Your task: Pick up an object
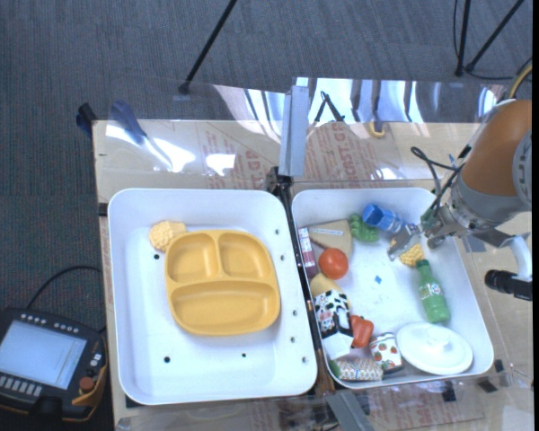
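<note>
The gripper (411, 239) hangs at the right bin's (481, 326) upper right, apparently just above a small yellow corn piece (413, 255); its jaws cannot be judged. Risk: crowding by the green bottle (431, 292) could deflect a grasp.

The floor is dark grey ribbed carpet (117, 43). Thin black tripod legs (214, 34) stand on it behind the bench. The bench top is tan printed cardboard (103, 196) under a clear glossy sheet (198, 146) showing bright reflections. A black handheld control pendant with a grey screen (40, 362) lies at lower left.
</note>
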